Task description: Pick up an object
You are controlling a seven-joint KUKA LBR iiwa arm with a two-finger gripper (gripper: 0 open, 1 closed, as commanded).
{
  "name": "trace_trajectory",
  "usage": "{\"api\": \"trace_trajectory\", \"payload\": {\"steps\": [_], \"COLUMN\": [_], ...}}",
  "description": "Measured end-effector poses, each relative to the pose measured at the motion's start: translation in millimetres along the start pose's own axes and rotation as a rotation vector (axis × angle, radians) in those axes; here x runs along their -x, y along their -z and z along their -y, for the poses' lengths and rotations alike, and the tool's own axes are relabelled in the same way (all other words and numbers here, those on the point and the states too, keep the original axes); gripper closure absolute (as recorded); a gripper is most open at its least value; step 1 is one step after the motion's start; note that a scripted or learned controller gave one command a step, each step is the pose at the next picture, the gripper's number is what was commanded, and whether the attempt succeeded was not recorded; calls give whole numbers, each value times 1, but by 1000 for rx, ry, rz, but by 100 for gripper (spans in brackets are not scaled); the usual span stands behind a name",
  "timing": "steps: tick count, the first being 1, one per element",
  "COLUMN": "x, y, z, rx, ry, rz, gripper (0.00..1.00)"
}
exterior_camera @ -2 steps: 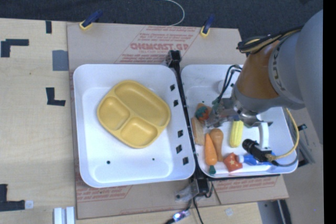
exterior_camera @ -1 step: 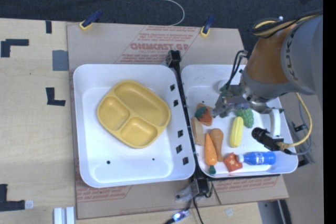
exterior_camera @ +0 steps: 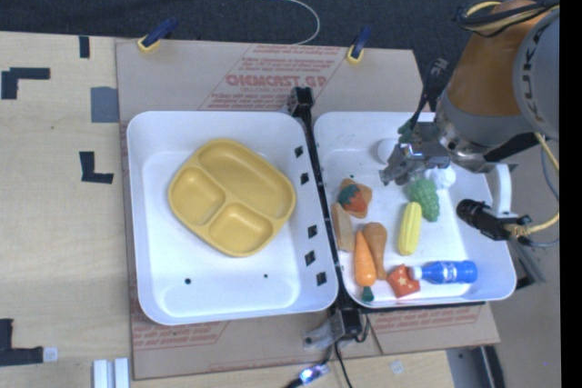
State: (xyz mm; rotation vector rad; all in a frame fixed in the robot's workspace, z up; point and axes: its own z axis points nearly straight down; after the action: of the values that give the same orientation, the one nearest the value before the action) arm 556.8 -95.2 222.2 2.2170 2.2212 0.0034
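Green knobbly toy vegetable (exterior_camera: 425, 197): lies in my right white bin (exterior_camera: 473, 290), just below and right of my jaws (exterior_camera: 400, 166).
My jaws: low over the bin's upper part; whether open or holding anything, I cannot tell.
Yellow plastic corn cob (exterior_camera: 409, 227): just left of the green piece.
Yellow divided plate (exterior_camera: 232, 195): left bin.

The end effector (exterior_camera: 400, 170) hovers beside the broccoli (exterior_camera: 424, 197) (apparently not touching) in the right bin (exterior_camera: 498, 290).
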Motion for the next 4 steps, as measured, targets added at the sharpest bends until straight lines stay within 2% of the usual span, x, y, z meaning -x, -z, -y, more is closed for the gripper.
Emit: {"api": "trace_trajectory", "payload": {"steps": [1, 3, 4], "x": [-1, -126, -155], "y": [2, -3, 11], "z": [0, -6, 6], "rx": [-6, -7, -6], "ry": [-1, 6, 3], "rz": [-1, -2, -2], "gripper": [100, 100, 100]}}
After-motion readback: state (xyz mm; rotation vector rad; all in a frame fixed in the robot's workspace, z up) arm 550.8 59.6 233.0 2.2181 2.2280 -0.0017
